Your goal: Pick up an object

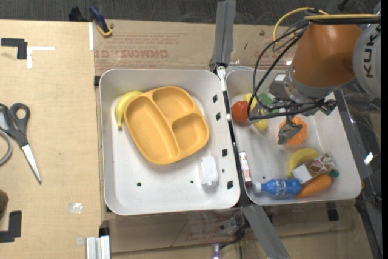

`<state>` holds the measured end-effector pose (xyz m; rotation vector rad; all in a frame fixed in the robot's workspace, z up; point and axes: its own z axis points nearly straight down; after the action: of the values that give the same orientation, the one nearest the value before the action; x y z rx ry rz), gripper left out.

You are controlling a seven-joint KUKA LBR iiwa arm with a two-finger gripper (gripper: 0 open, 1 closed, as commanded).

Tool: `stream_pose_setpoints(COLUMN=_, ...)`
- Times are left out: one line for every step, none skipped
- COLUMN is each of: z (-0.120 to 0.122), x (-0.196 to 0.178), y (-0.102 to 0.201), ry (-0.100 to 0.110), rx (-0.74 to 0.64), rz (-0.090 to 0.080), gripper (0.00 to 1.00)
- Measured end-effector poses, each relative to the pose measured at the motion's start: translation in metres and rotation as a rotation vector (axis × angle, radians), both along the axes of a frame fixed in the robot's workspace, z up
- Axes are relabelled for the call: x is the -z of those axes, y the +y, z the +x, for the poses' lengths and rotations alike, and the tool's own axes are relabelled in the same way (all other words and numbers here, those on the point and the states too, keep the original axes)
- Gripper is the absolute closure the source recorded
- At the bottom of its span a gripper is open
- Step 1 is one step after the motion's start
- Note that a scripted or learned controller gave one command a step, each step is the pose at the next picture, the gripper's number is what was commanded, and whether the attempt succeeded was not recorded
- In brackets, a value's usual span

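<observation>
My gripper [286,129] hangs low in the right bin [267,154], under the arm's orange band [321,51]. It sits right at an orange fruit-like object [298,133], partly covering its left side. I cannot tell whether it touches or holds the object. A red round fruit [240,111] and a small yellow piece [259,124] lie to its left. A yellow fruit [301,159], a brown packet [319,165], a carrot [315,186] and a blue bottle [279,188] lie along the front of the bin.
The left bin [121,173] holds an orange divided plate [167,124], a banana [124,105] behind it and a small white object [208,171]. Scissors [21,136] lie on the bench at far left. Cables [273,70] loop by the wrist.
</observation>
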<state>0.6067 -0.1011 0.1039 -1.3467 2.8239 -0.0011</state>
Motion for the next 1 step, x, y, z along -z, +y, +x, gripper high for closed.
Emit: stream_pose_setpoints(z=0.0016, x=-0.0101, y=0.0007, ry=-0.006, rx=0.004, rz=0.002, gripper=1.0)
